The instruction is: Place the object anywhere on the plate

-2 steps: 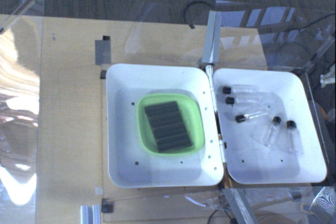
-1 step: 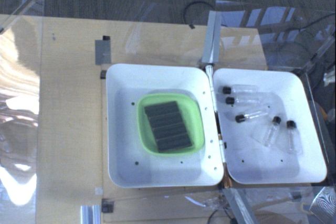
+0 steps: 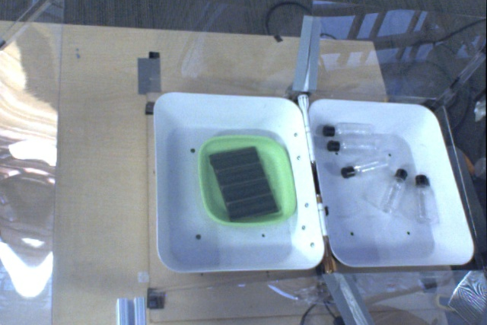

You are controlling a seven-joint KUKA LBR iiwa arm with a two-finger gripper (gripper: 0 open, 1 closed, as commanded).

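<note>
Seemed pre-grasp, claw state untellable; next called for lifting 1 vial (image 3: 359,170), at 3 o'clock, onto the plate (image 3: 207,164).

At the near right corner of your view, just past the table (image 3: 99,164) edge, a grey, shiny, ribbed-looking shape (image 3: 468,299) comes in from the side. You cannot tell from this angle whether it is part of the grey arm or some other piece of the rig. The frame cuts it off, so you can read no joint, wrist or pose from it. It sits low, off to the right.
</note>
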